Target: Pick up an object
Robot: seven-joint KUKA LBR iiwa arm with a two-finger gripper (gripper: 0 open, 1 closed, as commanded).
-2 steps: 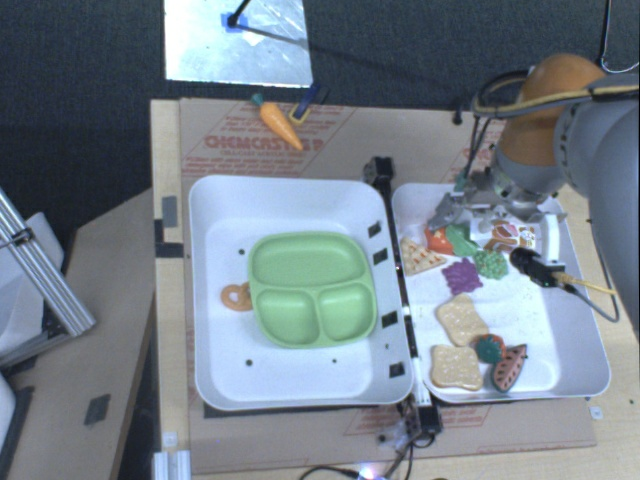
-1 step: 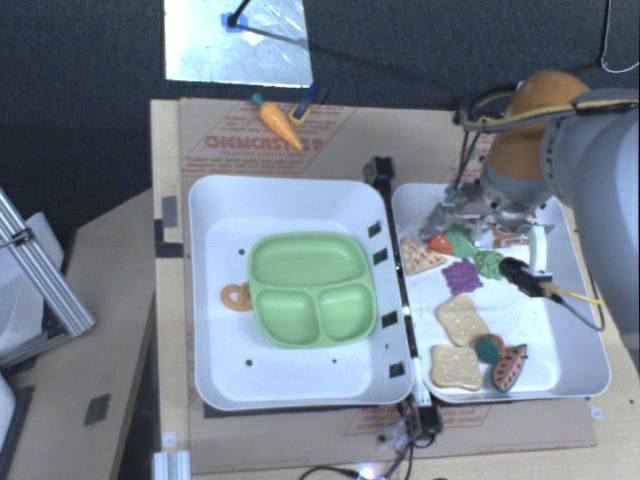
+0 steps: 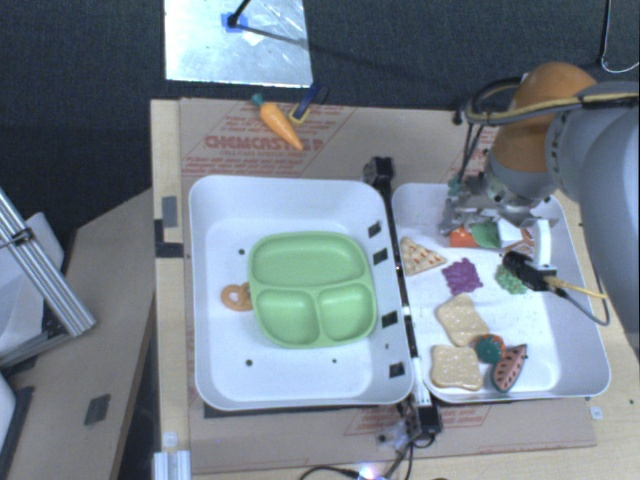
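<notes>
One tool (image 3: 470, 223) — right bin's (image 3: 580, 368) far edge | left bin (image 3: 215, 368) margins open

"CHEMCAST" in red on cardboard sheet (image 3: 330, 128)

Your arm (image 3: 600, 158) is a thick, rounded grey body with a smooth orange band (image 3: 535, 118) above the wrist. Dark cables loop beside that band. Below it you see the gripper (image 3: 470, 213), a cluster of grey metal parts.
</notes>
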